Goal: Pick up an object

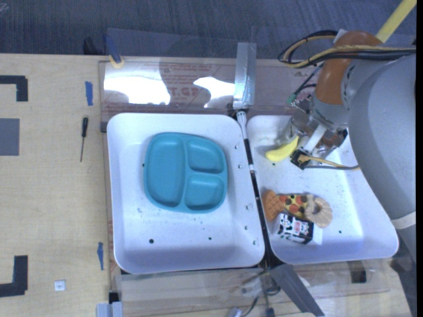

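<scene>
The two-finger gripper (301,147) hangs low in the right shallow white bin (370,233), its fingers closed around a yellow plastic banana (281,151). The banana sits at that bin's far left corner, beyond a flat snack packet (297,207).

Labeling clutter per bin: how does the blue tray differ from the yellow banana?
The blue tray is broad, flat, divided into three compartments and lies alone in the left bin. The yellow banana is small, curved, in the right bin, right beside the gripper. Both look like plastic and rest on white bin floors.
</scene>
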### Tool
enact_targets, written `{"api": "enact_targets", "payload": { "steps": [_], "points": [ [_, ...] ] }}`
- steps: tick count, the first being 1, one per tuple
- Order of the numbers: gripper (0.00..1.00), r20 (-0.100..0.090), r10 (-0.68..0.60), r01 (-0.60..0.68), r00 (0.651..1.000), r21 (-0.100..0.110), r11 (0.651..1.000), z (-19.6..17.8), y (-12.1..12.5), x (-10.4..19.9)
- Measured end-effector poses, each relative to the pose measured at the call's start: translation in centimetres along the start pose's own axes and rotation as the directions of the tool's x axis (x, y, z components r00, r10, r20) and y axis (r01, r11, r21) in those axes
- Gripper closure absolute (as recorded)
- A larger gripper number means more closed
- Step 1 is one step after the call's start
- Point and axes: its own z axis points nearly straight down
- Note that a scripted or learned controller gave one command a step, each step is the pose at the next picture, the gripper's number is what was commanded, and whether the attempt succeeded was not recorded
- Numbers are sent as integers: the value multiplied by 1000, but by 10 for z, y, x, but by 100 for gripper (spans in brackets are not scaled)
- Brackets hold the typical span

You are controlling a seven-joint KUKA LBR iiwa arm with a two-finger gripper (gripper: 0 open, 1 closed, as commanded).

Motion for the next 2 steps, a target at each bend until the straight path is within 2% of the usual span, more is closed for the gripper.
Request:
{"api": "enact_targets", "payload": {
  "steps": [1, 2],
  "points": [
    [100, 2, -3, 3, 1000, 2, 1000, -7, -1, 1],
    [100, -21, 27, -27, 999, -22, 999, -99, -65, 53]
  ]
}}
